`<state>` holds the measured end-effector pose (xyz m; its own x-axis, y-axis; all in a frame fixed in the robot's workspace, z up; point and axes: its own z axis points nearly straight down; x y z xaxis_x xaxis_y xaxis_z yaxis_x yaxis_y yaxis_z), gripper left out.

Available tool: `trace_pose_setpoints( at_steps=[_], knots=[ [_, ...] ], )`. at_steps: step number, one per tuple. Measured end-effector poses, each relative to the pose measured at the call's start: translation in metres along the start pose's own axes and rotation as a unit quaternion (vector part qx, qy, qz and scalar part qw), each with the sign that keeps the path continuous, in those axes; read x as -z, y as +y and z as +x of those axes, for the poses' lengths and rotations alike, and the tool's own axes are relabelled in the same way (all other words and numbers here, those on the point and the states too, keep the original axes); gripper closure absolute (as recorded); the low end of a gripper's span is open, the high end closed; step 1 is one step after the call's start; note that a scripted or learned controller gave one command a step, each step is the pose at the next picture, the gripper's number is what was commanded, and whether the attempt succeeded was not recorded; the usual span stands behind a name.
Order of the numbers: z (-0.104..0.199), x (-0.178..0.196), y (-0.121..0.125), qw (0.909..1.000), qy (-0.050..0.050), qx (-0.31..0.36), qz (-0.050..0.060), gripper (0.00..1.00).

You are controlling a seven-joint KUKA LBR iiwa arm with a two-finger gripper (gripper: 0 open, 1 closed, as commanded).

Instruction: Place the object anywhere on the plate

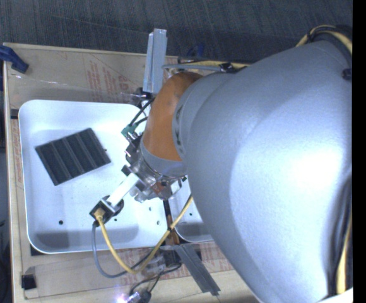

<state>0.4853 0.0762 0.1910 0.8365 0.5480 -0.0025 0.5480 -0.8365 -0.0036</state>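
Note:
A dark grey ribbed rectangular plate [73, 155] lies flat in the upper left part of the left white bin [44, 232]. The arm's big grey body and orange band reach over from the right and cover the bins' shared edge. Below the orange band, the gripper [146, 187] hangs over the right side of the left bin, to the right of the plate and below it in the view, apart from it. The wrist hides what lies under the gripper. I see no loose object between the plate and the gripper.
The right bin [192, 235] is almost wholly hidden by the arm; just a corner of its rim shows. A metal upright [156, 59] stands behind the bins. Bare white bin floor lies below and left of the plate.

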Motion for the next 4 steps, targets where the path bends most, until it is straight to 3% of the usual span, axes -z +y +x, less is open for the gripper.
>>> trace_pose_setpoints(
  at_steps=[1,2,3,4],
  knots=[
    [0.014,0.006,-0.036,0.9828,0.002,-0.185,-0.002,1.0],
    [0.021,0.008,0.031,0.9825,0.0,-0.186,0.0,1.0],
    [0.056,0.135,0.031,0.9983,0.002,-0.058,0.0,1.0],
    [0.011,0.061,-0.026,0.9827,0.0,-0.185,-0.001,1.0]
  ],
)
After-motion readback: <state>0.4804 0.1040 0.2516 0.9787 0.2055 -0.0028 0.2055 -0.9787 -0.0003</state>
